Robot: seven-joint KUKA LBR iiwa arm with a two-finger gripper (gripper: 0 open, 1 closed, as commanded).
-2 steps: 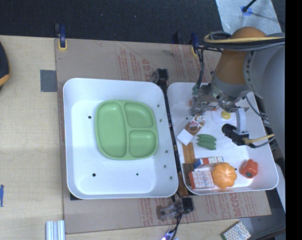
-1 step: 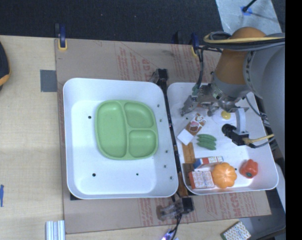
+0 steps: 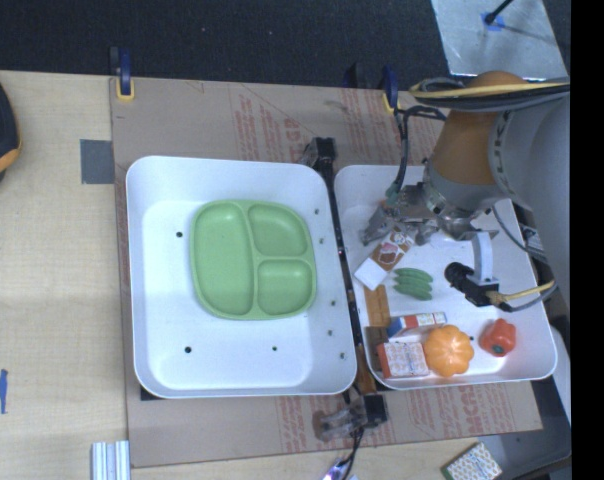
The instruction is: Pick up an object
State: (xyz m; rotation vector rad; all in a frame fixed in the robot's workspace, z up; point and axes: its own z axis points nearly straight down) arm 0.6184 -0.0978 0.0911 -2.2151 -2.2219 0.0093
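My gripper [image 3: 394,224] hangs low over the far left part of the right bin [image 3: 542,368]. Right below it lies a small white and brown packet [image 3: 381,259], close to the gripper tip; whether they touch I cannot tell. A green pepper [image 3: 414,283] lies a little to the right of the packet. Along the bin's near side sit an orange pumpkin [image 3: 449,352], a red pepper [image 3: 498,337], a small red and white carton [image 3: 418,322] and a white box [image 3: 402,359]. A brown wooden block [image 3: 377,309] lies by the left wall.
The left bin [image 3: 152,268] holds a green divided plate [image 3: 253,258]. The arm's grey body and orange band [image 3: 467,148] cover the far right of the right bin. Black clamps stand between the bins at the far [image 3: 323,152] and near [image 3: 367,409] ends.
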